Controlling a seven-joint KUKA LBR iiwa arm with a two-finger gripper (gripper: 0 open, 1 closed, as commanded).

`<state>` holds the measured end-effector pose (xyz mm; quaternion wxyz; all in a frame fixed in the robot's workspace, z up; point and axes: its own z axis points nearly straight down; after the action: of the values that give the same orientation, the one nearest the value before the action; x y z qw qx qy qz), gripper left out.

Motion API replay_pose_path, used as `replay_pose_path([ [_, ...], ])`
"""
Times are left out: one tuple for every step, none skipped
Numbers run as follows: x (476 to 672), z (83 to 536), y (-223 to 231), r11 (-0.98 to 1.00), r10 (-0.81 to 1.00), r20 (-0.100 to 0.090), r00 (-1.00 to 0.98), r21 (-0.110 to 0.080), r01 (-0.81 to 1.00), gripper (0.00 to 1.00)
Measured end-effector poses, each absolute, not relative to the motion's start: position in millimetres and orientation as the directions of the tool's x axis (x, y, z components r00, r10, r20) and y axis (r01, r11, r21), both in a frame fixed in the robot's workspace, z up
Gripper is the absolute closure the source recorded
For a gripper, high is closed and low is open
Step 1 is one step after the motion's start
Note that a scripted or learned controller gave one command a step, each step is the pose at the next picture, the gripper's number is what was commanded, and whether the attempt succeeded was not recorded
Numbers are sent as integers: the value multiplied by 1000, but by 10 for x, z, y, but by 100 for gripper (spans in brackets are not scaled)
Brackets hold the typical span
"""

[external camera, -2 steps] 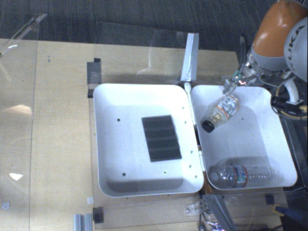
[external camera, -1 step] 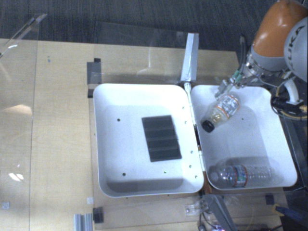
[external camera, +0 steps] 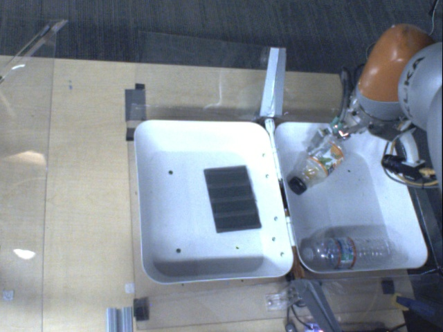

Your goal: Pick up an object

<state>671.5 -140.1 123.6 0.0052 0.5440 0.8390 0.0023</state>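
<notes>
**Gripper at far edge of right bin, over small bottle**

My gripper (external camera: 337, 131) sits low at the far edge of the right bin (external camera: 394, 209), near its far right corner. Whether it is wide, narrow or closed on anything I cannot tell; the tip is a blur of metal and glare against the bottle's end.

Objects in the right bin:
- Small clear bottle (external camera: 317, 167), black cap, orange-tinted label. Lies on a slant in the far left part of the bin, cap toward the wall shared with the left bin, other end up under my gripper. Contact not resolvable.
- Large clear bottle (external camera: 344, 250), blue-and-red label. Lies on its side along the near wall, well apart from the small one.

Left bin (external camera: 159, 185): one black ribbed block (external camera: 232, 198), flat, about mid-floor, clear of all four walls.

Obstructions: the dividing walls between the bins run just beside the small bottle's cap. A grey upright bar (external camera: 273, 81) stands at the far end of that divide. A black cable (external camera: 408, 168) loops over the right bin's right edge below my wrist.

Open room: bare bin floor between the two bottles, and along the right wall.
</notes>
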Motion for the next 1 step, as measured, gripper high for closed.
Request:
replay_pose_path([
  [6509, 876, -1639, 442, 897, -5, -442, 8, 897, 0],
])
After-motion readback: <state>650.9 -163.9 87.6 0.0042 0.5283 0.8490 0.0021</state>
